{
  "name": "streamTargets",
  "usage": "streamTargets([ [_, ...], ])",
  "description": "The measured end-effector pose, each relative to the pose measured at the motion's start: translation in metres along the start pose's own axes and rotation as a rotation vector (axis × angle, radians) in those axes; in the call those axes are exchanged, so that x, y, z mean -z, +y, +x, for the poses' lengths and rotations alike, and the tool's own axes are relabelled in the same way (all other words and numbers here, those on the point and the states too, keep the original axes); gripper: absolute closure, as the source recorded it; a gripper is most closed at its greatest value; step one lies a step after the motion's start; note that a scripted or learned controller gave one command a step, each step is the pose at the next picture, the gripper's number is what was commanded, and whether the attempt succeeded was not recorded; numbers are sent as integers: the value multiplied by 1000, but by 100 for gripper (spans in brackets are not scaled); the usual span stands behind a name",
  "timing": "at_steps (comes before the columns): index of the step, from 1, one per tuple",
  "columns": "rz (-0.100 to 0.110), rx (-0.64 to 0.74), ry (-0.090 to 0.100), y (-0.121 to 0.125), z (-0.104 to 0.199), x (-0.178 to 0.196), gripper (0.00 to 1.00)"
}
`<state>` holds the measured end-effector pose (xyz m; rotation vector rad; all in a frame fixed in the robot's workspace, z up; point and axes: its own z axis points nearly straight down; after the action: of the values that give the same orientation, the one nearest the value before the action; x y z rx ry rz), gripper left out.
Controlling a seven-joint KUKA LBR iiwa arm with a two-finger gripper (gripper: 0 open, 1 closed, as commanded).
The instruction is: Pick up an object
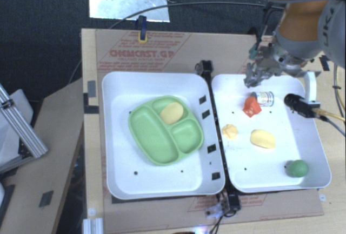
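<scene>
In the right bin (311,144) lie a red piece (251,107), a small clear bottle (265,99) touching it, a small pale yellow lump (230,131), a yellow lemon-like piece (263,139) and a green ball (296,168). My gripper (252,79) hangs over the bin's far left part, just above and behind the red piece and the bottle. Nothing shows between its fingers.
The left bin (121,173) holds a green divided plate (157,144) with a yellow piece (172,113) in its upper compartment. A black hinge strip (212,119) runs between the bins. The arm's orange band (311,3) hangs over the far right.
</scene>
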<state>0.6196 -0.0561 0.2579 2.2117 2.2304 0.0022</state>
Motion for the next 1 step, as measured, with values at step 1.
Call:
streamTargets([
  [1, 1, 0, 0, -19, 49, 1, 100],
])
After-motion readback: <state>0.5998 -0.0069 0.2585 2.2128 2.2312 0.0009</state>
